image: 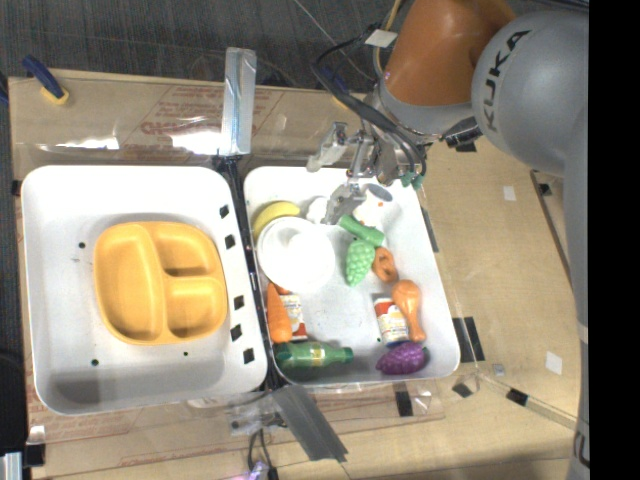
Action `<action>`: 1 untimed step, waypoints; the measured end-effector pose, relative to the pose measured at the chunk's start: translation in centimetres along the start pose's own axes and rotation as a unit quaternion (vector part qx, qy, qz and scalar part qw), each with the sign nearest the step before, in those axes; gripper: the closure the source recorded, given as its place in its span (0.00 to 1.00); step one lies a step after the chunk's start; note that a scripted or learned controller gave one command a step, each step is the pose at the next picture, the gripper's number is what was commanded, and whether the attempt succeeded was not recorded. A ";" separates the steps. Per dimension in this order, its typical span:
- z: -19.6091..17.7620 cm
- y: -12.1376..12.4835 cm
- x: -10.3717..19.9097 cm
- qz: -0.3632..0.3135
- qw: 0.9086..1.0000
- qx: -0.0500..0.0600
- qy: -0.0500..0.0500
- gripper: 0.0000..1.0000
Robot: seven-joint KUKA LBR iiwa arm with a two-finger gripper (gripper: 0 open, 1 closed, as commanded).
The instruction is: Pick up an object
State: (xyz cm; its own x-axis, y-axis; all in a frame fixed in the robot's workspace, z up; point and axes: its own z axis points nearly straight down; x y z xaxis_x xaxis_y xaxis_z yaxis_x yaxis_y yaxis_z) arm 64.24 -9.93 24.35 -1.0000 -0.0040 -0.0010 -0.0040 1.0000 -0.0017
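Lying flat, the green bottle [314, 355] points left-right along the right bin's [440, 298] near wall.

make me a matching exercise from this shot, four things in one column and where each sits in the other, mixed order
Things:
1. yellow divided tray
2. purple grapes
3. green bottle
4. end effector

Places:
A. right bin, near right corner
B. over the right bin's far edge
C. left bin
D. right bin, near edge, lying on its side

Pairs: 1-C, 2-A, 3-D, 4-B
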 end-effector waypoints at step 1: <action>14.8 -6.3 2.4 0.018 1.000 0.000 -0.002 0.00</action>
State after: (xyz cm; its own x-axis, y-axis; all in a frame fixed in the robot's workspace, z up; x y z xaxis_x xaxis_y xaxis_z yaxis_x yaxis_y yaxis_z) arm 61.86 -16.27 9.60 -0.9994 0.0327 -0.0058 0.0327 0.9995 -0.0016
